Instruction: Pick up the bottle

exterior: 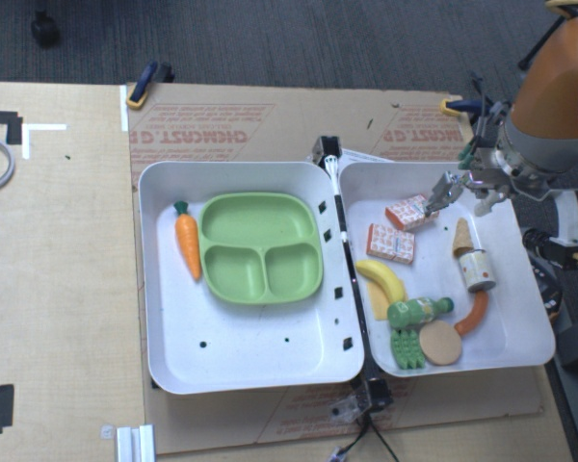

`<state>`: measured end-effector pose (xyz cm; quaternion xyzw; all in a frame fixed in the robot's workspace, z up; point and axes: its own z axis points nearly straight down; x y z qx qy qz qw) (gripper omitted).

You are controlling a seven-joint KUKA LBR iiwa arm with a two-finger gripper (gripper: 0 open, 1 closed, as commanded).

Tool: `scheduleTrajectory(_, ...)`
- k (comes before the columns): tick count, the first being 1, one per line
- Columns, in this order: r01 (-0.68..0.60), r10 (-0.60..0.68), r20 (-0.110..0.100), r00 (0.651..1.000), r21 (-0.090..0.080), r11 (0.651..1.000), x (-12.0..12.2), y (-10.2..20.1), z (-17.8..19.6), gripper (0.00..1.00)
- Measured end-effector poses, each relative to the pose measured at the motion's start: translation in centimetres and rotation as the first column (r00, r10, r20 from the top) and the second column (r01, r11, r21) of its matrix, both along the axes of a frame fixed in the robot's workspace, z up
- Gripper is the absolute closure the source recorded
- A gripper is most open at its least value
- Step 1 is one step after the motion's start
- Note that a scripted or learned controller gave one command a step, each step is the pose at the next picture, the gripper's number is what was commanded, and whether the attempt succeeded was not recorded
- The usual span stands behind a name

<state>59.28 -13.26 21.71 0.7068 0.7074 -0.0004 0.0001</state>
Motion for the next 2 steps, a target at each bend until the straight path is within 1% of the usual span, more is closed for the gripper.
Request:
scheduleTrajectory(1,-0.001,0.001,0.0,1.0,-0.001,1.0,0.1,0.0,1.0,1.0)
scheduleTrajectory(2,-0.308,0.308,0.001,0.951,-0.001,0.951,-8.6,-6.0,4.7,1.0)
